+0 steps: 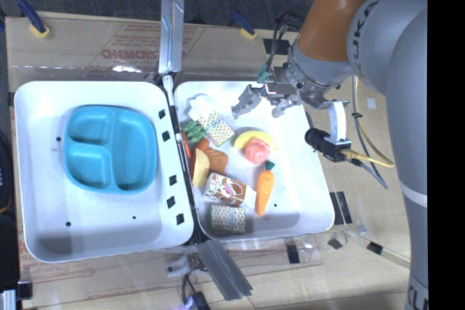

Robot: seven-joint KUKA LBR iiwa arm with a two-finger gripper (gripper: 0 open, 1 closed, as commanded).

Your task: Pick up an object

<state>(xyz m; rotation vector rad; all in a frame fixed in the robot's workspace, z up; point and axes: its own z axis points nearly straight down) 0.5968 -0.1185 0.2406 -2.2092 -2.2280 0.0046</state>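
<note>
Camera view: tool (263, 104) tips indistinct

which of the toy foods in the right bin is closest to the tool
The yellow banana, lying just below the tool. The pink peach sits right beneath the banana, and the orange carrot lies lower still, toward the bin's front.

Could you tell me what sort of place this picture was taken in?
Most likely a robotics lab set up for grasping trials. A KUKA arm reaches over two white bins: one holds a blue divided tray, the other toy food such as a carrot. The board beneath is held by blue clamps.
</note>
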